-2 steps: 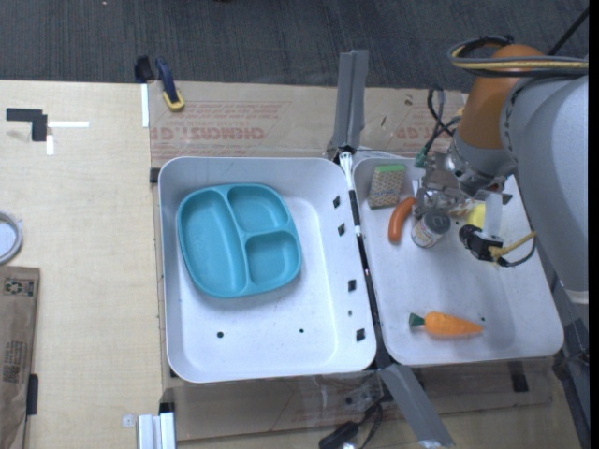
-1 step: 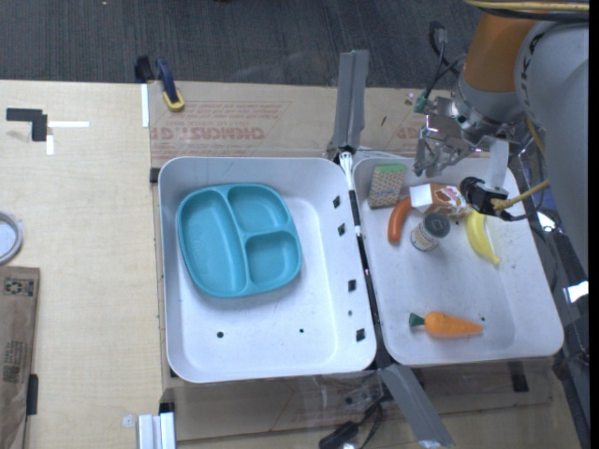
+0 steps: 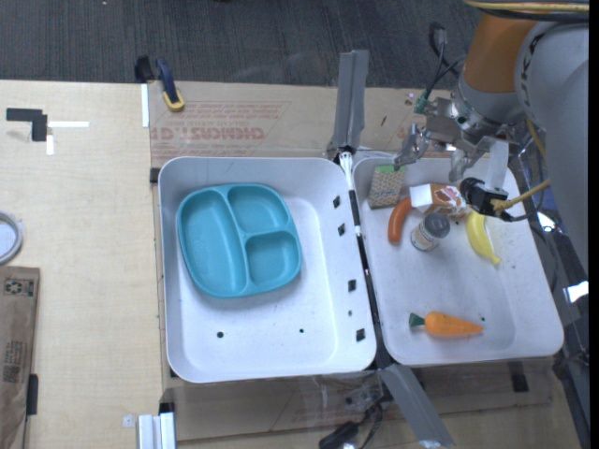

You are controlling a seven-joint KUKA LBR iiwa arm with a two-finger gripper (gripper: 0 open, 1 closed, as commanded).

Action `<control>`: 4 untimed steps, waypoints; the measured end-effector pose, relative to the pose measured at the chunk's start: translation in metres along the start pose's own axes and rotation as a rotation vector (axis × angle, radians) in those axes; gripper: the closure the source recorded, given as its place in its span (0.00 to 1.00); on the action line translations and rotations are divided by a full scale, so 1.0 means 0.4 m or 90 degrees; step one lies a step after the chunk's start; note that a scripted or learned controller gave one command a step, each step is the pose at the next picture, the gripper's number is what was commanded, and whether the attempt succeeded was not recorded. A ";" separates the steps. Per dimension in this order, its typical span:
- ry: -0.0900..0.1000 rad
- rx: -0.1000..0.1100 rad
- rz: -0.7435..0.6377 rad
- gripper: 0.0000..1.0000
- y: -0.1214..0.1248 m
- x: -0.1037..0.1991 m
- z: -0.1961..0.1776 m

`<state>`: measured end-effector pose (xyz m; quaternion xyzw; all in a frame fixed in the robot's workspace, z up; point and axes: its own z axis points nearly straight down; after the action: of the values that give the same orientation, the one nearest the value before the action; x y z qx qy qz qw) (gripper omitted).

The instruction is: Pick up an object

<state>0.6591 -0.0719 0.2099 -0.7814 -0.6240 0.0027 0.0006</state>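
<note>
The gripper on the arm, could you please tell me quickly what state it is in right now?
Gripper: open, holding nothing, hanging above the far end of the right bin, near the sponge.

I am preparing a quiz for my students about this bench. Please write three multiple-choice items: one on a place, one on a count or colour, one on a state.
1. Where does the blue divided plate lie?
A. in the left bin
B. in the right bin
C. on the wooden bench

2. How many compartments does this plate have?
A. two
B. three
C. five

3. How does the toy carrot lie in the right bin?
A. upright against the wall
B. flat on the floor, apart from the other things
C. on top of the banana

Answers:
1 A, the plate sits inside the left bin.
2 B, two ridges split it into three parts.
3 B, it lies alone near the front edge, away from the banana.
</note>
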 end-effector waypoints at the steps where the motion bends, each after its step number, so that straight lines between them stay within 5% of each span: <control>1: 0.001 0.000 0.023 0.00 0.023 -0.103 0.199; 3: 0.003 -0.006 0.005 0.00 0.041 -0.128 0.252; 4: 0.001 0.001 0.314 0.00 0.025 -0.114 0.301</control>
<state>0.6583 -0.1189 0.0896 -0.9101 -0.4145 0.0027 0.0011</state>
